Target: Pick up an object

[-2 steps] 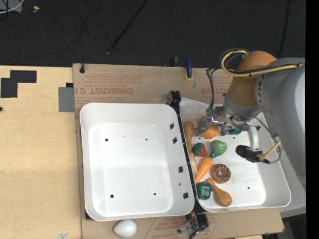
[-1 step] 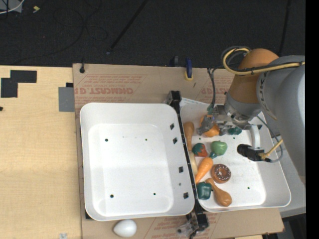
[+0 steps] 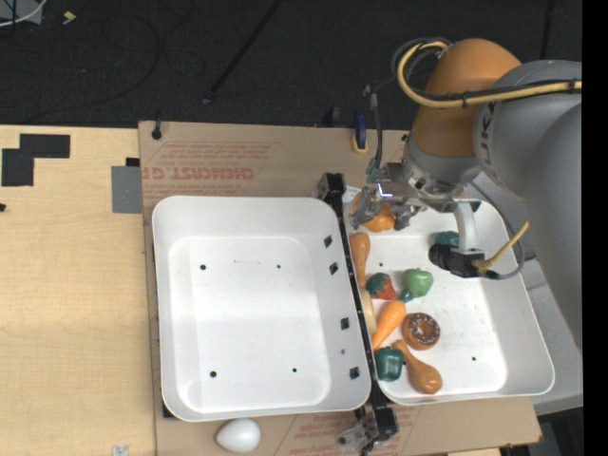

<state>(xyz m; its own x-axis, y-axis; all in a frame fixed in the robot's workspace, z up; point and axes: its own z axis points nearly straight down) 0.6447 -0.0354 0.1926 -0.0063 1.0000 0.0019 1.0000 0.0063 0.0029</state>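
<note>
In rt bin, gripper (image 3: 380,202) over orange obj (image 3: 379,222)

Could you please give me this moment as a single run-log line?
hand: over right bin, far-left corner, by orange fruit | lifted: nothing seen | left bin: untouched | white egg: on bench outside bins

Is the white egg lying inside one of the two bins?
No, the white egg lies outside on the bench, just below the front rim of the left bin.
</note>
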